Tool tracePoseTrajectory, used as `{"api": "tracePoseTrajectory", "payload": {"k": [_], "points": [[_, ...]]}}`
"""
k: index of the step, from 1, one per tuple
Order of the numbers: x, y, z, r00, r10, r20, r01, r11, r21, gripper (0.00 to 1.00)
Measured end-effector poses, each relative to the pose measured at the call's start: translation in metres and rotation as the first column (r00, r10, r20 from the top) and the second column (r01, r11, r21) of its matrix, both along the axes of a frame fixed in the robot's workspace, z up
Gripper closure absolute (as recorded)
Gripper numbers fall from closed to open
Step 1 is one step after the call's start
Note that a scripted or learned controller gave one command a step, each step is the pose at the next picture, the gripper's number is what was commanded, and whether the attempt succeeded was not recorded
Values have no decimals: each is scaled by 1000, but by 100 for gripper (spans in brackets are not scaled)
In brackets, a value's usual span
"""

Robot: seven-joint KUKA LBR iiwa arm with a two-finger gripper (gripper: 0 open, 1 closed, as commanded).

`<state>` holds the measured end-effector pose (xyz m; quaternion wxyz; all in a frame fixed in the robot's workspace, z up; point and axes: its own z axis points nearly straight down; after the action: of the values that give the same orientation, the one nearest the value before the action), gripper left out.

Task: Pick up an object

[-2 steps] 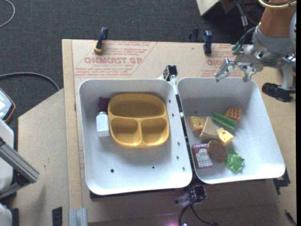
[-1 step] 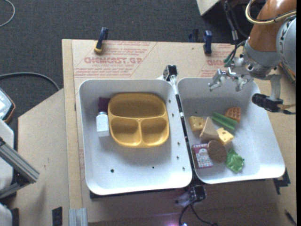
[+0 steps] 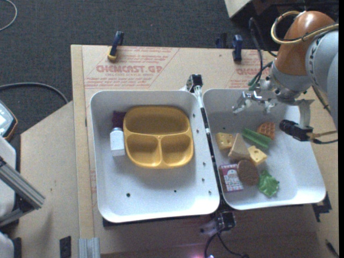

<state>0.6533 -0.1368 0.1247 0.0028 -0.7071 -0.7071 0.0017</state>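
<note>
From my feed I see the end effector (image 3: 251, 99) hanging over the upper part of the right bin (image 3: 303, 168), its metal fingers spread slightly apart with nothing between them. The grey arm (image 3: 322, 52) comes in from the right, its orange band (image 3: 301, 36) sitting above the wrist, which tips down and leftward. Below the end effector lie the toy foods: a green bean pod (image 3: 256, 138) with its long axis running from upper left to lower right, a waffle (image 3: 266, 129) touching its upper end, cheese wedges (image 3: 226, 141) just beside it, a brown round cookie (image 3: 248, 172), a red carton (image 3: 231, 177) and a green leaf (image 3: 268, 184). In the left bin (image 3: 107, 198) rests a yellow divided plate (image 3: 158, 136) with a small white bottle (image 3: 117, 142) beside it.
</note>
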Motion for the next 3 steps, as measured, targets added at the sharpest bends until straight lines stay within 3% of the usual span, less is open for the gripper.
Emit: {"api": "tracePoseTrajectory", "payload": {"k": [1,2,3], "points": [[0,1,-42,1000,1,1,-1,1000,0,0],[1,1,-28,1000,0,7,0,1000,-1,100],[7,1,36,1000,1,15,-1,1000,-4,100]]}}
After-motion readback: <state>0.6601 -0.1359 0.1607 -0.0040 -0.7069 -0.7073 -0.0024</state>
